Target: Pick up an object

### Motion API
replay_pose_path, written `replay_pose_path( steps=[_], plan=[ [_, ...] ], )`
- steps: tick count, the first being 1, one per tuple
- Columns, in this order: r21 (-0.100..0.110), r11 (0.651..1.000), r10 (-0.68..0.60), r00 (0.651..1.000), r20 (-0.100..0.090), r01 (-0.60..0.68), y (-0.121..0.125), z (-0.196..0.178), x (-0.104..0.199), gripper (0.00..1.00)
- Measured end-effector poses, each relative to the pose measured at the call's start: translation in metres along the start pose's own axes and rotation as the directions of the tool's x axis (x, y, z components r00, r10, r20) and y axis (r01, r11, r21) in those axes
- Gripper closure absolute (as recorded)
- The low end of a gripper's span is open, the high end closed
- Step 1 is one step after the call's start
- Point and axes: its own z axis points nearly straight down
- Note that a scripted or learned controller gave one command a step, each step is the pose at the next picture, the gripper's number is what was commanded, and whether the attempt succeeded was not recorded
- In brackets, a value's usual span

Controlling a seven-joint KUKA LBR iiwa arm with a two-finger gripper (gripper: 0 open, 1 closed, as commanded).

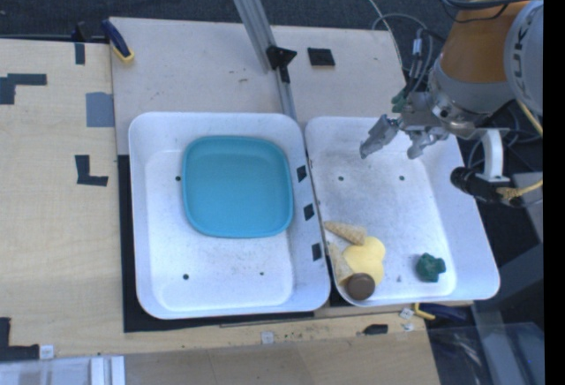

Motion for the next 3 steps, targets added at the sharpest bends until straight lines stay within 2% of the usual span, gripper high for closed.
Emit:
replay_pose_path(
  steps=[1,2,3],
  plan=[
    [0.005,1.000,0.001,1.000,0.000,-0.001,-0.005,0.060,-0.006,0.00],
    [0.006,1.000,0.000,1.000,0.000,0.000,-0.007,0.121,0.002,0.00],
    [0.000,1.000,0.000,1.000,0.001,0.000,-0.007,0.161,0.002,0.00]
  ],
)
